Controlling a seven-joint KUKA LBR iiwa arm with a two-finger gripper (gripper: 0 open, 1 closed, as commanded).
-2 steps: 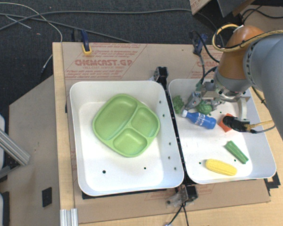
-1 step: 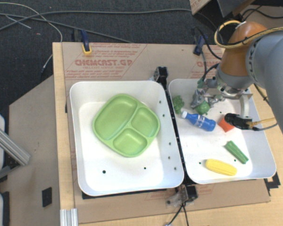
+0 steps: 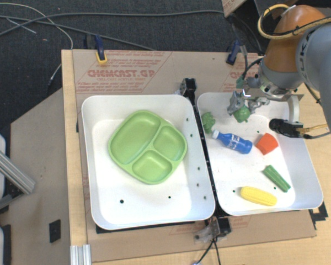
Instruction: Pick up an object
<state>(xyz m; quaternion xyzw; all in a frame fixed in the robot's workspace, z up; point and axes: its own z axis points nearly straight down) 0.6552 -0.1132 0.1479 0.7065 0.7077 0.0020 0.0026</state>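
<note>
gripper (image 3: 241,107) hung over right bin's (image 3: 306,164) far end | fingers pinched a small green object (image 3: 242,114) | blue bottle (image 3: 234,142) lay just below it

arm (image 3: 314,43): cut by right edge | green object (image 3: 242,114): partly hidden by tool (image 3: 241,105)

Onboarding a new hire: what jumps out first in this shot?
The big green divided plate in the left bin. Then the arm's claw over the right bin's far end, with a small green thing between its fingers, beside the blue bottle and orange block.
</note>
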